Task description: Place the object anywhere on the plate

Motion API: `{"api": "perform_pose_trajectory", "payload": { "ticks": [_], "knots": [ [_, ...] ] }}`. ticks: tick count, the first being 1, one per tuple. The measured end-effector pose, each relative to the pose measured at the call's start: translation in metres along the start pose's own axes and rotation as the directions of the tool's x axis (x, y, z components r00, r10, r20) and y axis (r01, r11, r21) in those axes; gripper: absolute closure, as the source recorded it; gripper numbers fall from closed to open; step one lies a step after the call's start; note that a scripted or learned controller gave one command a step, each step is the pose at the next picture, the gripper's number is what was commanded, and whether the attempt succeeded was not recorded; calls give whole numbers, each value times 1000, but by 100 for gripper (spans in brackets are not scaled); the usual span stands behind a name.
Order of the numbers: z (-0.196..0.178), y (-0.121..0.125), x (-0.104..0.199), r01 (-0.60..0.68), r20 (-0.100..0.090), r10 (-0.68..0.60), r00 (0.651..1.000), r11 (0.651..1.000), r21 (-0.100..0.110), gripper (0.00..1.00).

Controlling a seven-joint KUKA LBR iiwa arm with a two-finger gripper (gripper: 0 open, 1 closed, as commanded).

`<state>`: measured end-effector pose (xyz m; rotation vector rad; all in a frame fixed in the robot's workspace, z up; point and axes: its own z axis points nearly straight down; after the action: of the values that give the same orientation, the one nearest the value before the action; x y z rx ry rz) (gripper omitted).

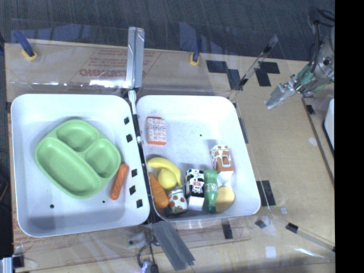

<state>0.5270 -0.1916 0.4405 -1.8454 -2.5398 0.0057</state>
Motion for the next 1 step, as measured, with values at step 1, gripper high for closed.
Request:
{"api": "perform_pose_trajectory", "payload": {
  "ticks": [1],
  "knots": [
    [0, 63, 172, 329, -3, -329, 944, 944, 1, 100]
  ]
}}
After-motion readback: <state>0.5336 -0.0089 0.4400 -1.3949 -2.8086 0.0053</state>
